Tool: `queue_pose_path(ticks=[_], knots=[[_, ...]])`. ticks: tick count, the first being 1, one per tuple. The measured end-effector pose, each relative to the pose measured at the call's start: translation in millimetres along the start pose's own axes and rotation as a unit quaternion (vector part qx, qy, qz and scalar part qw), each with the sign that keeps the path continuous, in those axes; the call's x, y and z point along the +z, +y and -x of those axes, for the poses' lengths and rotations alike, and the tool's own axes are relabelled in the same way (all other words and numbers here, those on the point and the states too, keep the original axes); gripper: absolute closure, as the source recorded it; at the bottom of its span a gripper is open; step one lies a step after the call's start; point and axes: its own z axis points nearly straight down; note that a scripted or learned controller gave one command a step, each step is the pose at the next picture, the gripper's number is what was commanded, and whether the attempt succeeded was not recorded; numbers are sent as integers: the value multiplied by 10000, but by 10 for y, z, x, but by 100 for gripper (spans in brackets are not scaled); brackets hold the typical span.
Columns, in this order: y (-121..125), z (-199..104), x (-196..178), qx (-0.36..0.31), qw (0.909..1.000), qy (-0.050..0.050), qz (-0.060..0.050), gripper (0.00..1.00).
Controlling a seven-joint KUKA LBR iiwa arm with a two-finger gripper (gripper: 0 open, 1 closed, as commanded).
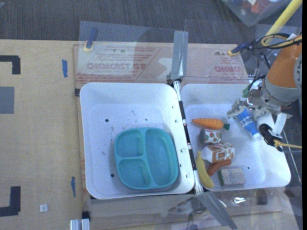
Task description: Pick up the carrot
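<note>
Teal is what grabs the eye up front: a divided plate (145, 158) sitting in the near half of the left bin (96, 104), three compartments, flat on the floor.

Over in the right bin (283, 174) the near end is crowded. A greenish-grey scrubby block (232, 176) lies closest to the front wall, with a banana (204, 172) running along the divider beside it. Just behind those there's a reddish sausage-looking thing (219, 166) touching a small carton (218, 153), and a second, smaller box (211, 136) a bit further back.

The carrot (209, 123) is behind that, lying on its side across the bin, orange body pointing toward the divider and green stub toward my arm. It's sitting free, with bare white floor around it.

My gripper (250, 115) is to the right of the carrot, near it but apart from it, with something blue showing at the tip. Honestly I can't tell from this angle how it's set.
</note>
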Motion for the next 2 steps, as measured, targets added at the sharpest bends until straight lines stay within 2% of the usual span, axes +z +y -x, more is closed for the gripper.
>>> queue_pose_path(ticks=[1,2], knots=[[2,29,-100,4,10000,-33,5,100],[185,-725,-946,-681,9977,-47,1,100]])
